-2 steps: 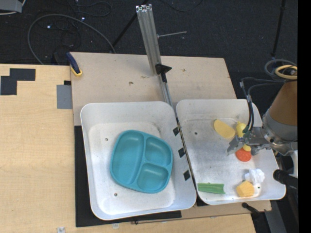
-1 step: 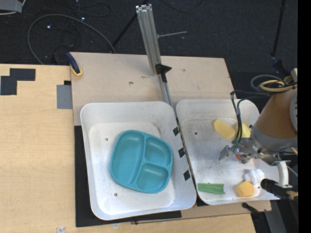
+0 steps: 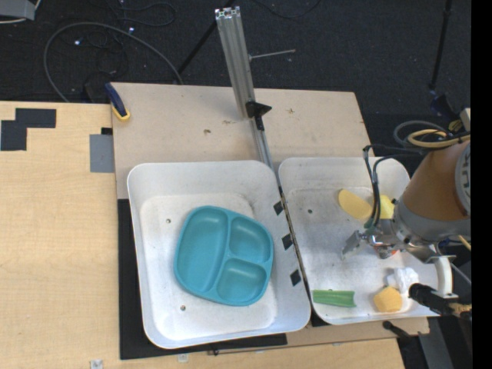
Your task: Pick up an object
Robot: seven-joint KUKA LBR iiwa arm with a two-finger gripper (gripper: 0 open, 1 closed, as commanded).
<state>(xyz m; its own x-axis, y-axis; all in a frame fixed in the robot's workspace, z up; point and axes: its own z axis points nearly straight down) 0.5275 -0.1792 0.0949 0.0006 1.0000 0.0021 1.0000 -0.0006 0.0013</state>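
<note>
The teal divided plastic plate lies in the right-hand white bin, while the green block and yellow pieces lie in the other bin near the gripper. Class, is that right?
Not quite. The camera view shows the teal divided plastic plate in the left-hand white bin, not the right-hand one. The green block and yellow pieces do lie in the other bin, near the gripper.

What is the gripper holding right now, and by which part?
Nothing that shows: the gripper hangs over the right bin, apart from the banana.
</note>
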